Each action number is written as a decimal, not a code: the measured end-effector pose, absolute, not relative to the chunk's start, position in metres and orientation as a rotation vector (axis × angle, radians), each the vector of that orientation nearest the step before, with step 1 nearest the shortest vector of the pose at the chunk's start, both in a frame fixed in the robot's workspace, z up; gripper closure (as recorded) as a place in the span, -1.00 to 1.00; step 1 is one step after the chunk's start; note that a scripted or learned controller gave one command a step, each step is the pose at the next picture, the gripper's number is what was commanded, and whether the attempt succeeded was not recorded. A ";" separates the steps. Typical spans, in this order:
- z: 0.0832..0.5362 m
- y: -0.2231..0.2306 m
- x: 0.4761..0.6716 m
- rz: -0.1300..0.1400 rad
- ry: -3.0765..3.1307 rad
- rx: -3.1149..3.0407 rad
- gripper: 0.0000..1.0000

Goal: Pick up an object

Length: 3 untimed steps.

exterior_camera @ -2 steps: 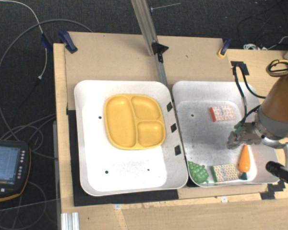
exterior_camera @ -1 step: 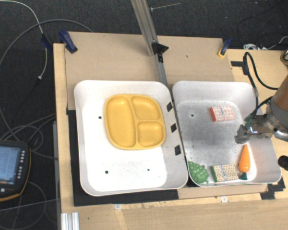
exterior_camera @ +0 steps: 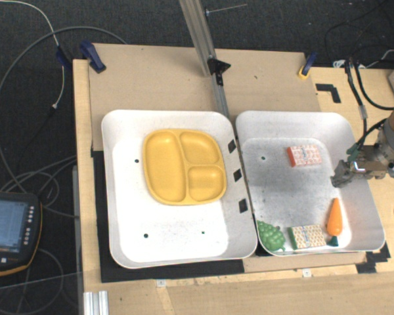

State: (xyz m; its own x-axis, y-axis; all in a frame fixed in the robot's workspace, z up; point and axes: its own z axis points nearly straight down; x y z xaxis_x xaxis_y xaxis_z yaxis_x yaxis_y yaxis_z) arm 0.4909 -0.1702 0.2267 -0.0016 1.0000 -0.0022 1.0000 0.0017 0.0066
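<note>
You have two shallow white bins side by side on the pale wooden desk (exterior_camera: 151,64). The left white bin (exterior_camera: 125,228) holds a yellow plastic divided plate (exterior_camera: 184,166) with three compartments, lying flat in the bin's upper middle.

The right white bin (exterior_camera: 282,202) carries the small things you could pick. A small red-and-white patterned box (exterior_camera: 305,155) lies in its upper part, well apart from the rest. Along the near edge you will see a green bumpy toy vegetable (exterior_camera: 270,236) at the left corner, just beside it a flat box with a pale dotted pattern and green edge (exterior_camera: 307,236), and to the right of that an orange toy carrot (exterior_camera: 334,218) with a dark green tip, standing lengthwise up the bin.

The gripper (exterior_camera: 345,172) sits at the right rim of the right bin, above the carrot in the view and apart from it. It looks dark and small at this angle; you cannot tell whether it is open or closed, and nothing is visibly in its grasp. The arm's grey wrist (exterior_camera: 381,163) reaches in from the right edge.

A metal pole (exterior_camera: 200,28) rises from the desk's far side between the bins. A tablet-like pendant (exterior_camera: 10,231) lies on the dark floor at the left, amid cables.
</note>
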 end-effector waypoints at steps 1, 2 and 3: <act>0.277 -0.177 0.485 0.005 2.217 2.215 1.00; 0.259 -0.127 0.490 0.001 2.231 2.218 1.00; 0.244 -0.077 0.501 -0.001 2.233 2.218 1.00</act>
State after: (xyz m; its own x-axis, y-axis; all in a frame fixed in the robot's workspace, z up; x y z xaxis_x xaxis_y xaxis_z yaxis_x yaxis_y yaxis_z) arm 0.5007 -0.0771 0.2436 -0.0065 1.0000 0.0036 1.0000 0.0065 -0.0041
